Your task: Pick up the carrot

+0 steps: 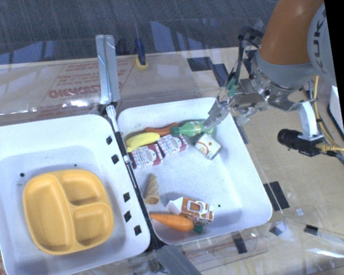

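The carrot (171, 222) is orange with a small green end and lies at the near edge of the right bin (246, 174), close to its front left corner. One end of it touches an orange and white carton (198, 209). My gripper (216, 113) hangs over the far right corner of that bin, just above a green bottle (190, 128). It is well away from the carrot, with nothing seen in its grasp.
The right bin's far side also holds a yellow banana (141, 140), an orange stick-like item (161, 129), red and white snack packs (158, 151) and a small carton (208, 146). A cone (150, 189) lies mid-left. The left bin (2, 212) holds a yellow divided tray (68, 210).
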`<state>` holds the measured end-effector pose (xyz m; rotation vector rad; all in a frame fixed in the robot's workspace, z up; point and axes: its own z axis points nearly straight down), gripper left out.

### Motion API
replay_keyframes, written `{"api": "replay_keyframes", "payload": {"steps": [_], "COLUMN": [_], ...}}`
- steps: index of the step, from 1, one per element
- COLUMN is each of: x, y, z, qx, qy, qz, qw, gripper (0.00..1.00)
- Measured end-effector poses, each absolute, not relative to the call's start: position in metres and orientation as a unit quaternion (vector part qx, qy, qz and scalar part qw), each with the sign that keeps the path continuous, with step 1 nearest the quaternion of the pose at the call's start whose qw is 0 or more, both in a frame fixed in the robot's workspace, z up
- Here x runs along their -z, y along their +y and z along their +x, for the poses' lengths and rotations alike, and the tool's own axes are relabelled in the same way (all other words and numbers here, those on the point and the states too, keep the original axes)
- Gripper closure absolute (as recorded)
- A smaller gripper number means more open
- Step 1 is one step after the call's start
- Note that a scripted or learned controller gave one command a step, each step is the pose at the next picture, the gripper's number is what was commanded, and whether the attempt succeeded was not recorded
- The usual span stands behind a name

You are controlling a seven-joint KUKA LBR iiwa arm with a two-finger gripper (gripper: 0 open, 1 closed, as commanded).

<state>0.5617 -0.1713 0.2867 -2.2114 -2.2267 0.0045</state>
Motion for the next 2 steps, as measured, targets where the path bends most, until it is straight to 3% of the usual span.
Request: {"api": "replay_keyframes", "payload": {"steps": [1,2], "x": [-0.177,-0.091], "y": [-0.147,-0.111], "z": [0.482,0.476], "qx": [-0.002,-0.0004], "qy": [-0.665,-0.604], "qz": [-0.747,-0.797], "qw": [0.003,0.001], "gripper": [0.0,0.0]}}
